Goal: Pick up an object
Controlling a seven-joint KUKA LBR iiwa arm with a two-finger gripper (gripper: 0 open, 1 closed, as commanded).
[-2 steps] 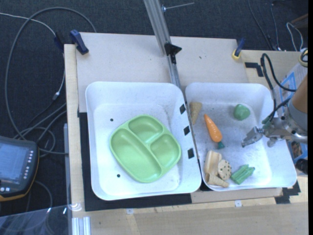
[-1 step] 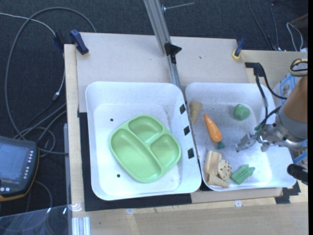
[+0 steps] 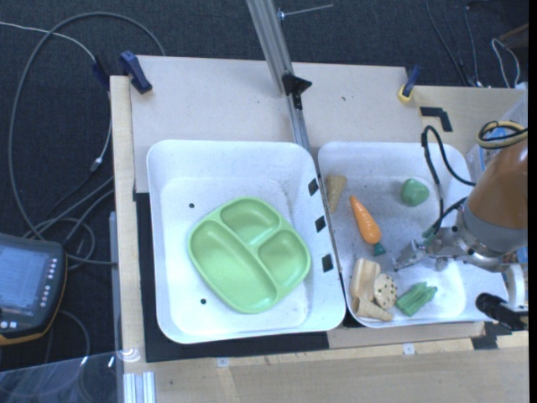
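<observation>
Two shallow white bins sit side by side on the pale wooden bench (image 3: 218, 99). The left bin (image 3: 168, 170) carries one thing: a light green plastic plate (image 3: 249, 253) with three compartments, lying near the bin's middle. The right bin (image 3: 382, 162) carries five: one orange toy carrot (image 3: 364, 219) near the bin's middle, one round green ball-like toy (image 3: 414, 192) toward its far edge, one tan cone-shaped piece (image 3: 336, 190) against its left wall, one beige wooden block cluster (image 3: 373, 289) in its near left corner, and one flat green leafy toy (image 3: 416, 297) along its near edge, just beside the blocks.

The grey arm with its orange band (image 3: 503, 193) reaches in over the right bin's right side. Its gripper (image 3: 413, 254) hangs between the carrot and the leafy toy, with nothing visibly between its fingers; whether they are spread or closed cannot be told.

Two blue clamps (image 3: 135, 71) grip the bench's far corners. Dark carpet (image 3: 50, 141) with loose cables surrounds the bench, and a pendant screen (image 3: 25, 284) lies on it at left.
</observation>
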